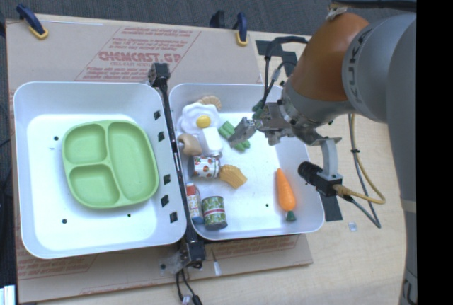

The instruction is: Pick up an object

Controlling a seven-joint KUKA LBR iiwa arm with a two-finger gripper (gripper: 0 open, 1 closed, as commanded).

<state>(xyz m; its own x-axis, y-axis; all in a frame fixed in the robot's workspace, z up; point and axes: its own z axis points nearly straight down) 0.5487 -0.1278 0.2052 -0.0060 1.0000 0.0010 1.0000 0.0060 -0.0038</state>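
My gripper (243, 132) hangs low over the upper middle of the right bin (311, 222), reaching in from the right. Just to its left lies a small green piece (226, 130), and another green piece (241, 146) sits right beneath its tip. I cannot see anything held in it. Further left are a fried egg toy (198, 114) and a white block (208, 139). An orange carrot (284, 189) lies at the bin's lower right, apart from the gripper.
The right bin also holds a red can (206, 168), an orange pastry (233, 175), a green can (213, 212), a red bottle (191, 195) and a brown toy (187, 144). A green divided plate (110, 162) lies in the left bin (28, 226).
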